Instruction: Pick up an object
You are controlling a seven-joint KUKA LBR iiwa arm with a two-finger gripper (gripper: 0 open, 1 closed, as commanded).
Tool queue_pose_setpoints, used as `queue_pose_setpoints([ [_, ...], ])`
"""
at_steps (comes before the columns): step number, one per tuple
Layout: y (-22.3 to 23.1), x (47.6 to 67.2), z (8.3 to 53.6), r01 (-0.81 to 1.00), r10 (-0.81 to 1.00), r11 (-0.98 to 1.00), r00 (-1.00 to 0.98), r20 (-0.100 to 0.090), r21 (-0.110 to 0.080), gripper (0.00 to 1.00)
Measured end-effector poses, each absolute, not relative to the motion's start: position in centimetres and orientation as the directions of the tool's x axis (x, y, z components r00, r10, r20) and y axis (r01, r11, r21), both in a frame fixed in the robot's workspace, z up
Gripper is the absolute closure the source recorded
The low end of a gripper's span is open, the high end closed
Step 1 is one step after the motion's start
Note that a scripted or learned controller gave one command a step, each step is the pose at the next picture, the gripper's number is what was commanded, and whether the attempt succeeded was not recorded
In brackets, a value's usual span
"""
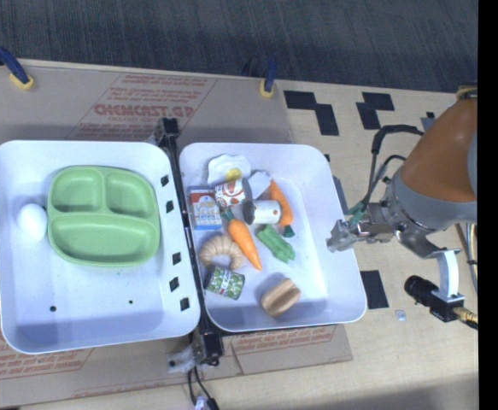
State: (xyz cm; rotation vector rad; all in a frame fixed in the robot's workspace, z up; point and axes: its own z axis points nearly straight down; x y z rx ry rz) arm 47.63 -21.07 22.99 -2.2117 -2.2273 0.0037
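The right bin [338, 290] holds a pile of toy food. In it are a fried egg [229, 167], a red-and-white can [229, 195], a small box [204, 209], a carrot [245, 241], a green vegetable [276, 243], a croissant [219, 248], a green can [225, 283] and a bread roll [279, 295]. My gripper [344, 234] hovers at the right rim of this bin, just outside the pile and to the right of the green vegetable. Nothing shows in it.
The left bin [26, 314] carries a green divided plate [103, 213] and a white egg [32, 220] beside the plate's left edge. A black hinge strip [180, 229] runs between the bins. Blue clamps [14, 67] pin the cardboard at the back.
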Motion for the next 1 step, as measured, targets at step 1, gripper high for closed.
queue_pose_setpoints([
  [1, -20.86, 47.72, 25.12, 1.000, 1.000, 0.005, -0.005, 0.000, 0.001, 1.00],
])
